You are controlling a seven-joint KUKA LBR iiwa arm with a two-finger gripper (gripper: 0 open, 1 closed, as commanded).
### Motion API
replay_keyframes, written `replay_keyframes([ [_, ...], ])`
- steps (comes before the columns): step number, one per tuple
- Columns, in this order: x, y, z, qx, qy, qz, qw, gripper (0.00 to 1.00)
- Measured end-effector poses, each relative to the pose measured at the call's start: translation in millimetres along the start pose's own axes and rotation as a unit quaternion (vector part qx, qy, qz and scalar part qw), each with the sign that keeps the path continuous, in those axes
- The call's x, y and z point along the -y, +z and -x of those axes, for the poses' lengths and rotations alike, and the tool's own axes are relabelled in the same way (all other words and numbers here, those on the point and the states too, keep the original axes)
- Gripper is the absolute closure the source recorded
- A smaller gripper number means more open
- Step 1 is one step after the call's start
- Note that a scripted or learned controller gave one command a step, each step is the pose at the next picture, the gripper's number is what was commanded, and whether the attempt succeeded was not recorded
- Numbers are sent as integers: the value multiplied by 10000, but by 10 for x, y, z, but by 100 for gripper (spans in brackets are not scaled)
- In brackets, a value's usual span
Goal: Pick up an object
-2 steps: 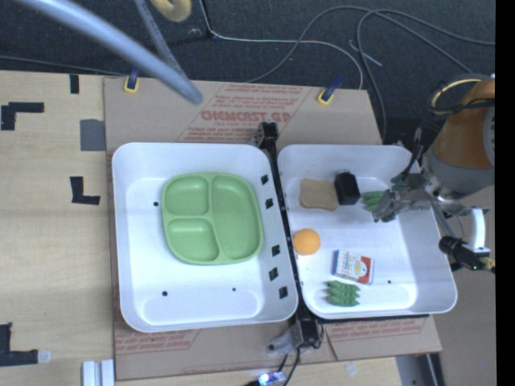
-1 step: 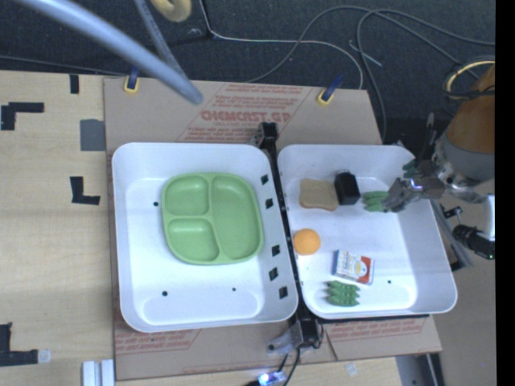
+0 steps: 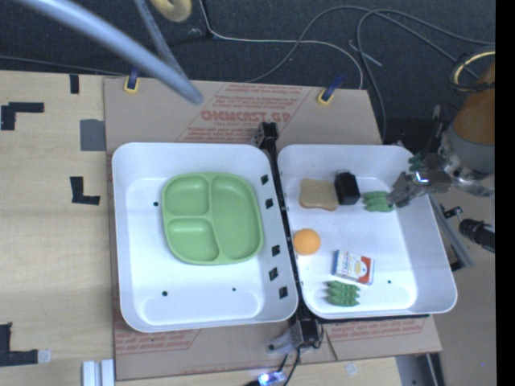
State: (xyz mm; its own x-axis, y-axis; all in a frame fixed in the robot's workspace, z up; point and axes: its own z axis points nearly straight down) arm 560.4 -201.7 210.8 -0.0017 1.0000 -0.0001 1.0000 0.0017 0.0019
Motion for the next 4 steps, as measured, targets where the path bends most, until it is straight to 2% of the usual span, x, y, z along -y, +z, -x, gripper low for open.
replay_keyframes([
  [2, 40, -12, -1073, -11, -25, -17, 10000, 100],
  [3, -77, -80, -1691, -10, -30, -15, 10000, 100],
  [4, -45, -110, -2204, -7, -27, -14, 10000, 100],
])
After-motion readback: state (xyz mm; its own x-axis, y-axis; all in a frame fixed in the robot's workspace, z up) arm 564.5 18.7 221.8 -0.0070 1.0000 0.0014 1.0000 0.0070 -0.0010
